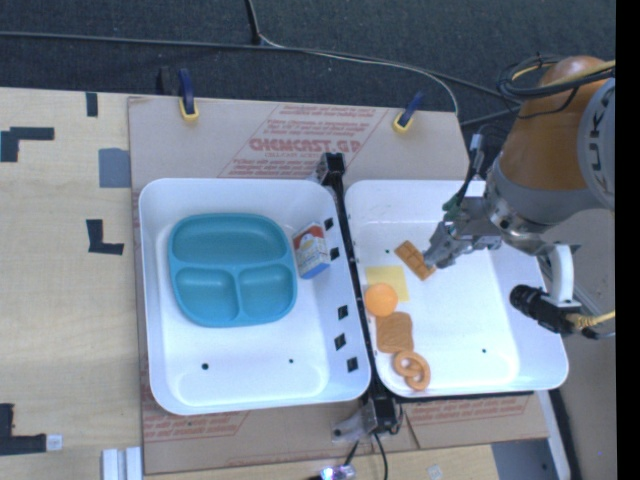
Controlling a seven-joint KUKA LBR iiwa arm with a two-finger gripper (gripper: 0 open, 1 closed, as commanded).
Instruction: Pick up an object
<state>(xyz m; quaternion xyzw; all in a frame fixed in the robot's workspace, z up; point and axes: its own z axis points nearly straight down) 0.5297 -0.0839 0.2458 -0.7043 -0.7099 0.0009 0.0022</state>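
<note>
My gripper hangs over the right bin, in its upper middle part. A small brown cracker-like piece lies tilted right at the gripper's tip, touching or nearly touching it; whether it is gripped cannot be made out. Just below and to the left sit a yellow slice and an orange ball. Further toward the front of that bin lie a brown toast piece and a pretzel.
The left bin holds a blue divided plate and a small carton near the wall between the bins. The arm's orange-banded wrist looms over the right bin's far right side. A black cable crosses the back.
</note>
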